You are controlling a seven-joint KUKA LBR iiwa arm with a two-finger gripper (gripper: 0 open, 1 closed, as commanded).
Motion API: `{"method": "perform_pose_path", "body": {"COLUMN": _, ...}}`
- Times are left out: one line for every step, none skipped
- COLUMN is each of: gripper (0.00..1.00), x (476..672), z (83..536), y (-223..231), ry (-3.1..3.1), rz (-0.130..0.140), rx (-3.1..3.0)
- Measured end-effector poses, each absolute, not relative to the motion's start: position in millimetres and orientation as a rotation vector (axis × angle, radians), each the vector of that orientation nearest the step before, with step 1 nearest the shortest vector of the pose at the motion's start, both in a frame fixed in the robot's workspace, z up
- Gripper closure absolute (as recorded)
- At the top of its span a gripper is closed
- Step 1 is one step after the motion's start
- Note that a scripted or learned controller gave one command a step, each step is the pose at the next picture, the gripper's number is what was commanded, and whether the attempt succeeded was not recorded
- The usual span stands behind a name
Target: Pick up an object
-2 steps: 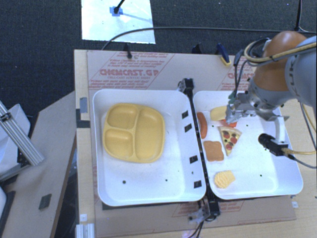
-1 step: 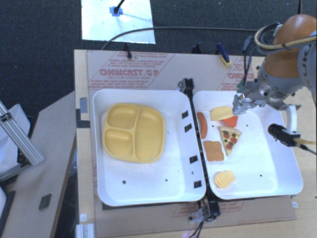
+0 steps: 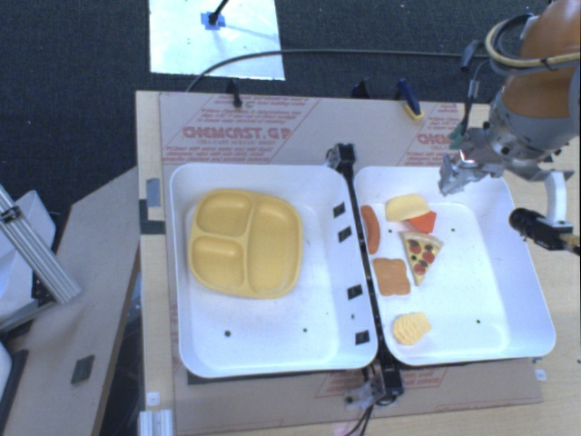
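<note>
While the pincer [image 3: 453, 182] is hovering at the right bin's [image 3: 517, 325] upper edge, its grip state unreadable, the toy foods are lying lower left of it, the pizza slice [image 3: 420, 254] among them.

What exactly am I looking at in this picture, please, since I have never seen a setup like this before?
This is one camera fixed above a bench, looking down at a slant. Two shallow white bins sit side by side. The left bin holds a yellow divided plate. The right bin holds toy food: a pizza slice, a sausage, a brown toast-like piece, a yellow wedge on a red piece, and a ridged yellow piece. The grey and orange machine at the right is a robot arm; its pincer hangs over the right bin's far edge, with nothing visibly in it.
</note>
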State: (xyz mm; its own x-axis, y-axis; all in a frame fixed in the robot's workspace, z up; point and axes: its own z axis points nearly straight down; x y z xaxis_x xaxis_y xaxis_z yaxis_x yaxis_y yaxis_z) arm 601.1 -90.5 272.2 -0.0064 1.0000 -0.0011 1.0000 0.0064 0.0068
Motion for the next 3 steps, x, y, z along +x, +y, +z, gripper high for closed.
{"method": "perform_pose_path", "body": {"gripper": 1.0, "x": 611.1, "z": 256, "y": -37, "ry": 2.233, "rz": 0.003, "rx": 2.211}}
{"method": "perform_pose_path", "body": {"gripper": 1.0, "x": 608.5, "z": 250, "y": 25, "ry": 2.234, "rz": 0.003, "rx": 2.21}}
{"method": "perform_pose_path", "body": {"gripper": 1.0, "x": 608.7, "z": 253, "y": 81, "ry": 2.234, "rz": 0.005, "rx": 2.21}}
